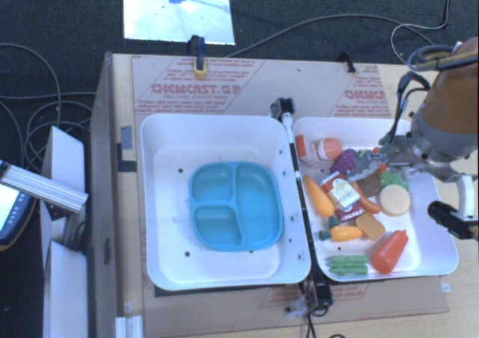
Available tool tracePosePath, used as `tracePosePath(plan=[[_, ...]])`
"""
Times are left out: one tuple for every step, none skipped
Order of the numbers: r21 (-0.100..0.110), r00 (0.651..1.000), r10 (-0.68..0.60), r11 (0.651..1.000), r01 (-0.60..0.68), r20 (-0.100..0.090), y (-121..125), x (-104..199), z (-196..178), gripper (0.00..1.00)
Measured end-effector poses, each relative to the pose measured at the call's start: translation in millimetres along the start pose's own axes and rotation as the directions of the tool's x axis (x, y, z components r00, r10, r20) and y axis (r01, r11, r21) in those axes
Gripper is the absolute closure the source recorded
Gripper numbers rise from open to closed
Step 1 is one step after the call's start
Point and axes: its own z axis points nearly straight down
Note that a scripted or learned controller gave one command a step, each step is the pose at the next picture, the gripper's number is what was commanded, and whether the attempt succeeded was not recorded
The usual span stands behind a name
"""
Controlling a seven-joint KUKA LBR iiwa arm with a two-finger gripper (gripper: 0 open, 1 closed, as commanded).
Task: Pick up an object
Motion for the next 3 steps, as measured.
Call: tracePosePath(plan=[[0.0,1.0,-0.001,1.0,0.001,0.001,72.0,-27.5,62.3,0.0],[-0.002,1.0,0.002,1.0,-0.002,0.001,122.6,17.5,125.0,0.0],[-0.003,1.0,0.002,1.0,-0.002,0.002,132.5,-26.9,85.8,0.0]])
